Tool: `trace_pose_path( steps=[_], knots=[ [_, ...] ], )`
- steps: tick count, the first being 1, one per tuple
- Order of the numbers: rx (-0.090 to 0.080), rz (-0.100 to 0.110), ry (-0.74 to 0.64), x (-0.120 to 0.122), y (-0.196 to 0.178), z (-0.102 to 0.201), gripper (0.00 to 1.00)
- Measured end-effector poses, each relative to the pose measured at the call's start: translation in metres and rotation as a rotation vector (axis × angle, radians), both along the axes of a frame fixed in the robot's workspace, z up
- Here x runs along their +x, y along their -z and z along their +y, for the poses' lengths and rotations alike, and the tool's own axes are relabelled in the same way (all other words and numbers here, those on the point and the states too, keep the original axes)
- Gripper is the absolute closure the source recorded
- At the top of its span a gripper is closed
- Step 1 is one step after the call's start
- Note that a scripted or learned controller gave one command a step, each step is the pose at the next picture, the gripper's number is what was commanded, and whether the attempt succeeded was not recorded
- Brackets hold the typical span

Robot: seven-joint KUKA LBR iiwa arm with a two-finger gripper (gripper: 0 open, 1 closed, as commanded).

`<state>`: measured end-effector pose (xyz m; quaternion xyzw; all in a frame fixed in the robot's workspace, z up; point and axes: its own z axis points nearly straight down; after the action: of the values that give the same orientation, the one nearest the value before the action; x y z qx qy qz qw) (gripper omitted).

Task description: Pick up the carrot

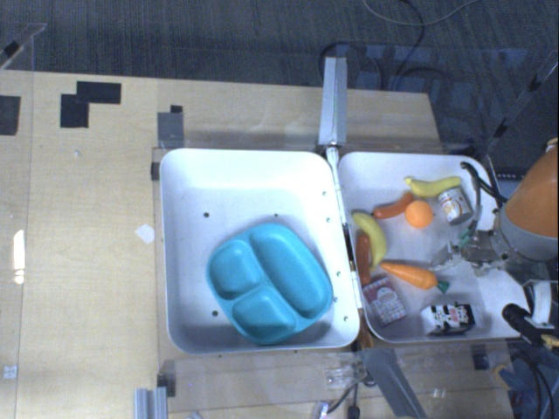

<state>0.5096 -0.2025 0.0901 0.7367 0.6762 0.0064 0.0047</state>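
carrot (410, 274) beside gripper (461, 253)

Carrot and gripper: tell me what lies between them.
Camera view: only a short stretch of bare white bin floor separates the carrot from the gripper; the carrot's green tip points toward it.

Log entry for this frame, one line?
carrot: lying in right bin, not held | end effector: just right of carrot's green tip | blue tray: left bin

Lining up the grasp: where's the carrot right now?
In the camera view, the carrot lies in the right bin, toward its front, between the banana on its left and the gripper on its right.
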Motion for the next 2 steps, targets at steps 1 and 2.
trace_pose_path(
  steps=[1,2],
  knots=[
    [-0.004,0.004,-0.092,0.084,0.001,0.035,0.00],
    [-0.006,0.005,-0.098,0.029,0.001,0.020,0.00]
  ],
)
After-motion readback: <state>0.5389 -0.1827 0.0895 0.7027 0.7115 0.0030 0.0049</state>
